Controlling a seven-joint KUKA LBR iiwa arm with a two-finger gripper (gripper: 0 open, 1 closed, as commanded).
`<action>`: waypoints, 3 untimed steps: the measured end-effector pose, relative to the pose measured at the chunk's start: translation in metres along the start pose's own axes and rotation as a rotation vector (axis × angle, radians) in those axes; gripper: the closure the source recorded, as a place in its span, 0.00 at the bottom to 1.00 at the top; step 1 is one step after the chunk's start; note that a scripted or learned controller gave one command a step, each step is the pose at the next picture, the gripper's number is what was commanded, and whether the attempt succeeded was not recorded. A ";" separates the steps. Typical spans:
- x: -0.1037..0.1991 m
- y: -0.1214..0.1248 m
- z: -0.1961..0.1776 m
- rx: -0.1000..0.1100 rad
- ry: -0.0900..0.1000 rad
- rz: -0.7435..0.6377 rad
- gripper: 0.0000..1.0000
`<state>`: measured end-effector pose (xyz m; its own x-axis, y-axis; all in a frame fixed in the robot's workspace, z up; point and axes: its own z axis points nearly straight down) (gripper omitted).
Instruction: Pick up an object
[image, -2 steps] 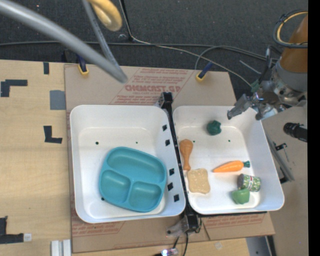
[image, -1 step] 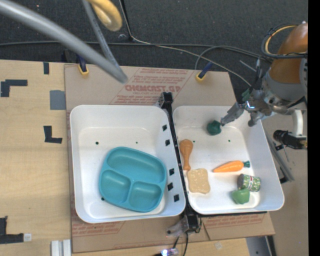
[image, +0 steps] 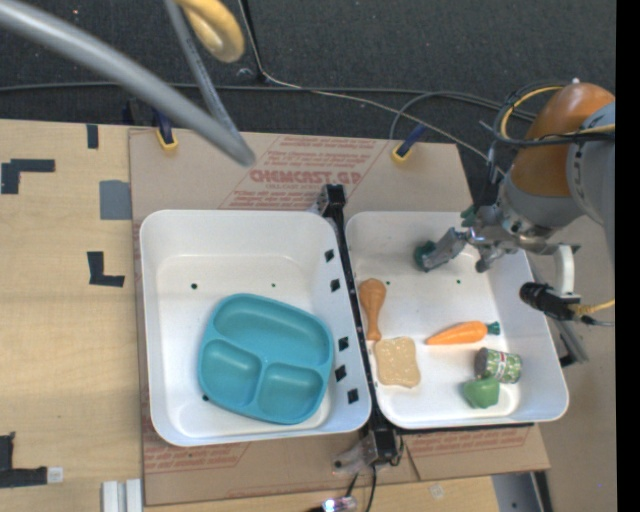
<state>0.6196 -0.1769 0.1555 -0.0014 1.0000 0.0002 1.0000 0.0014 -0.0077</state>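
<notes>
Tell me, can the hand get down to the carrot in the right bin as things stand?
Probably yes. The carrot lies apart from the can and bread slice, uncovered, and the hand hovers over the same bin.

**A wooden bench under a cardboard sheet**

A brown cardboard sheet (image: 300, 170) with red printing is the landmark here. It lies on a pale wooden bench (image: 60, 330), which stretches off to its left with dark tape marks (image: 100, 268) scattered across it. Yellow clamps (image: 165, 138) pin the sheet's far corners. Beyond it, black cables (image: 330, 95) trail across dark carpet (image: 430, 45). Light is even.
</notes>
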 end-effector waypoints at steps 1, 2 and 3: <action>-0.005 -0.010 0.058 0.000 0.000 0.001 0.00; -0.004 -0.008 0.044 -0.006 -0.001 -0.001 1.00; 0.006 -0.008 -0.013 -0.012 -0.001 -0.001 1.00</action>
<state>0.6122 -0.1705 0.1689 -0.0024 1.0000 -0.0004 1.0000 0.0024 0.0041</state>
